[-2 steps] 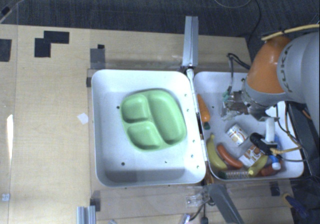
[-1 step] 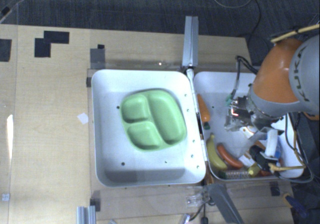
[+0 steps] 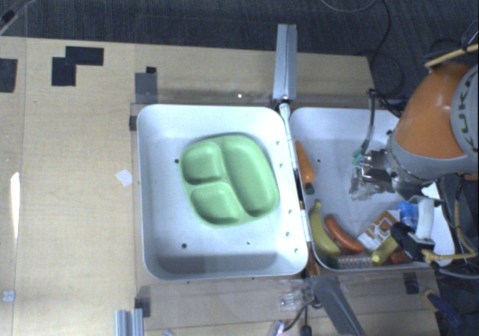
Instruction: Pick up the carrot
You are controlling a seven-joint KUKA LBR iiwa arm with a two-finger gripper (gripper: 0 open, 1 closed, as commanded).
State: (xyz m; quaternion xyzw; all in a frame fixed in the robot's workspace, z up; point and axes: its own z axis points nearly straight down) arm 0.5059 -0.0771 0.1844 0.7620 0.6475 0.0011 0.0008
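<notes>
The left bin (image 3: 150,177) at frame centre holds a green divided plate (image 3: 228,177). In the right bin (image 3: 329,121), the carrot (image 3: 304,164) lies against the left wall, above a banana (image 3: 322,228) and a sausage (image 3: 346,234). The gripper (image 3: 368,179) hangs at centre right, well apart from the carrot, with nothing between its fingers; how wide it stands cannot be told. The pick looks not yet begun: approach, grasp and lift remain.

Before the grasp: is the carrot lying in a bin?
Yes. The carrot lies flat in the right bin, along its left wall.
</notes>
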